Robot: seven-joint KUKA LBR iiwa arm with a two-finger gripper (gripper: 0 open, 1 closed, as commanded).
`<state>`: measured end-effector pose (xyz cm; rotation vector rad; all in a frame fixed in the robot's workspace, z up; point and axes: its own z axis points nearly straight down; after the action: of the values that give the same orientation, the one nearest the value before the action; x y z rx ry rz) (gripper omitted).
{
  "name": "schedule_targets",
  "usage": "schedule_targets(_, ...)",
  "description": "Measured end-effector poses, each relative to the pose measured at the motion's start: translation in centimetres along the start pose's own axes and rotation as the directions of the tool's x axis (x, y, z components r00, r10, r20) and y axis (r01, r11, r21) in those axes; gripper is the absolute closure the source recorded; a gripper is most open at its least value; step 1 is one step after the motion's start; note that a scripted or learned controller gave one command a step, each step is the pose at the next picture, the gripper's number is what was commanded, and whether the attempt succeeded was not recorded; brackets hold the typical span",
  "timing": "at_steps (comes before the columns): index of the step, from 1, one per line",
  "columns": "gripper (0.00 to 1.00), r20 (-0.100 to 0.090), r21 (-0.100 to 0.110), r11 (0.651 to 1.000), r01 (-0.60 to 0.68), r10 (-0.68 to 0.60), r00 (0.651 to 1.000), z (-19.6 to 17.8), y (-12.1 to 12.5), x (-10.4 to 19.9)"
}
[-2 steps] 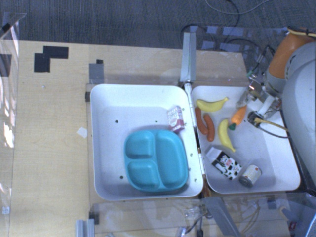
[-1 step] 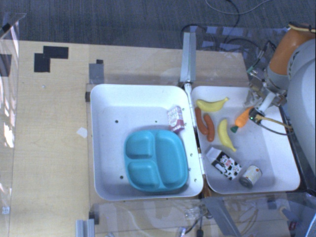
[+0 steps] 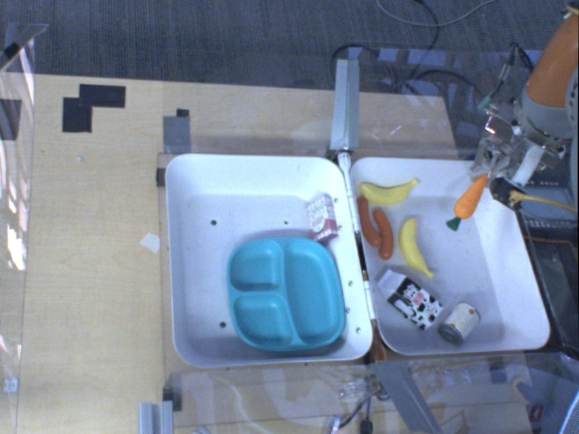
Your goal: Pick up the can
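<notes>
Here the can [image 3: 459, 321] lies well apart from the fingers [image 3: 493, 172].

Arm [image 3: 554, 70]: one, grey, with an orange band above the wrist; enters from the upper right corner of the camera view and slants down and leftward. Wrist: pale grey housing below the orange band, with cabling alongside. Gripper [image 3: 488, 172]: at the arm's low end, tilted down and left; jaws closed on the upper end of a carrot [image 3: 469, 200], held hanging slantwise.
</notes>
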<state>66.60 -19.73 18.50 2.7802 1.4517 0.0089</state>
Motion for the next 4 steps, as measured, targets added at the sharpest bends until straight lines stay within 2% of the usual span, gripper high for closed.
schedule_targets(1, 1.0, 0.0, 0.0, 0.972, 0.237, -0.237, 0.972, -13.8, -1.1, 1.3)
schedule_targets(2, 1.0, 0.001, 0.0, 0.939, 0.343, -0.343, 0.939, -21.6, 0.3, 0.5)
schedule_targets(3, 1.0, -0.001, 0.005, 0.951, 0.309, -0.309, 0.951, -14.0, -4.1, 6.8)
schedule_targets(4, 1.0, -0.001, -0.001, 0.902, 0.433, -0.433, 0.902, -25.3, -6.2, 9.4)
